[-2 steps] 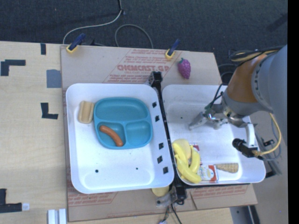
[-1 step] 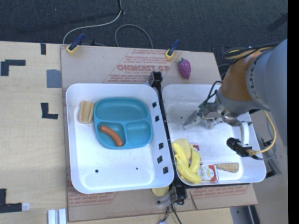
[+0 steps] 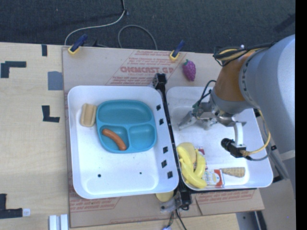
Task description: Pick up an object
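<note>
1. Tabletop (image 3: 29,143): pale wood surface carrying a brown board on which two shallow white bins sit side by side.
2. Arm (image 3: 268,80): grey with an orange band, reaching in from the right over the right bin (image 3: 261,176).
3. Left bin (image 3: 115,181): holds a blue divided plate (image 3: 127,123) near its upper middle. A sausage (image 3: 114,139) lies in the plate's lower left compartment. A tan bread piece (image 3: 88,114) rests just beside the plate's left edge.
4. Right bin: a bunch of bananas (image 3: 192,164) lies at the lower left, against the dividing wall. An ice cream cone (image 3: 233,172) lies to its right, near a red-and-white card (image 3: 216,178).
5. Gripper (image 3: 188,122): low in the upper left part of the right bin, above the bananas and apart from them. The jaws look spread, nothing between them.
6. Purple grape cluster (image 3: 189,70): on the board beyond the right bin.
7. Two blue-and-yellow clamps (image 3: 76,45) at the board's far edge.
</note>
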Robot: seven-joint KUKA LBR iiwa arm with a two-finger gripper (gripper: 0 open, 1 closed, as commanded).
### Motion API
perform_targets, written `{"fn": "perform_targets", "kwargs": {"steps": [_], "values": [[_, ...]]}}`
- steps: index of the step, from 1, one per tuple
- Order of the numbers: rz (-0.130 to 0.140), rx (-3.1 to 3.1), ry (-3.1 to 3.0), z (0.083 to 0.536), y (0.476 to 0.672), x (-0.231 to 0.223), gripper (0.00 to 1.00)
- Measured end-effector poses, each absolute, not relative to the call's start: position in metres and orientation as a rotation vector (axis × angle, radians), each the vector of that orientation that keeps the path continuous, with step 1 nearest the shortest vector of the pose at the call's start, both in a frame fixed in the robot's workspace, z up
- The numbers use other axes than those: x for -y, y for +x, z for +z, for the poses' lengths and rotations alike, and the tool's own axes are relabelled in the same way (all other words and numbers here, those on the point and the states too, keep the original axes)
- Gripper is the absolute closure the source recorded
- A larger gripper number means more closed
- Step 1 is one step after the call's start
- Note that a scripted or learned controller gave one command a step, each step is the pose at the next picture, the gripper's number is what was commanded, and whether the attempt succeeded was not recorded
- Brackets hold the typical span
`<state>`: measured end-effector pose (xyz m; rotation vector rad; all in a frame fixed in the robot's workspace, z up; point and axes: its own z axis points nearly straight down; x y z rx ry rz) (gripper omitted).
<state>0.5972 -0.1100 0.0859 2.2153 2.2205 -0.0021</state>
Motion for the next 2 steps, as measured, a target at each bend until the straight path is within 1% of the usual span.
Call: {"fn": "perform_targets", "kwargs": {"steps": [1, 2], "values": [[0.003, -2.222, 2.215, 0.086, 0.661, 0.113, 0.0], [0.0, -2.22, 2.217, 0.086, 0.648, 0.095, 0.0]]}}
